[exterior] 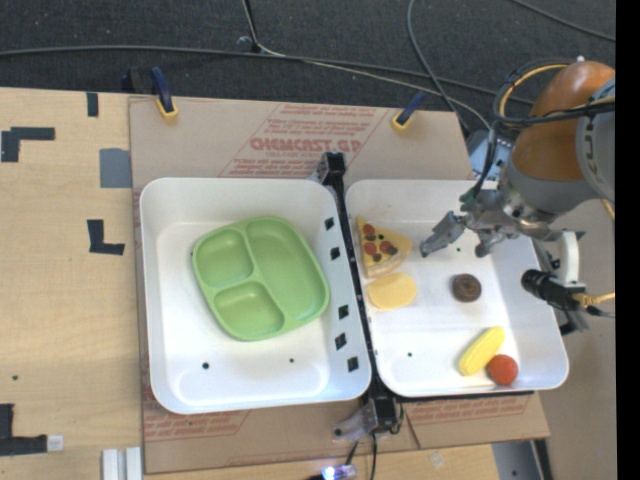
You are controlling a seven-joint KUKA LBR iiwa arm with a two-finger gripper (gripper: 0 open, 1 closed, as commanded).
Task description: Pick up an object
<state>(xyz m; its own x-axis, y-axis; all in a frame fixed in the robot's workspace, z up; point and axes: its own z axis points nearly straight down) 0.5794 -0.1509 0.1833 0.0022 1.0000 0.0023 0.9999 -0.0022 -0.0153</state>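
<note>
The two-finger gripper (464,236) was seen with fingers spread apart, holding nothing, above the right white bin (430,373); a small round brown cookie-like object (465,287) lay just below it, near the bin's middle, beside a pale yellow disc (392,291)

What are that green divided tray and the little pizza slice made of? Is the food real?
The green divided tray looks like moulded plastic: one even colour, soft sheen, rounded compartments. The pizza slice seems to be a toy, probably plastic or rubber, with flat, evenly coloured toppings and tidy edges. The material cannot be told for certain.
</note>
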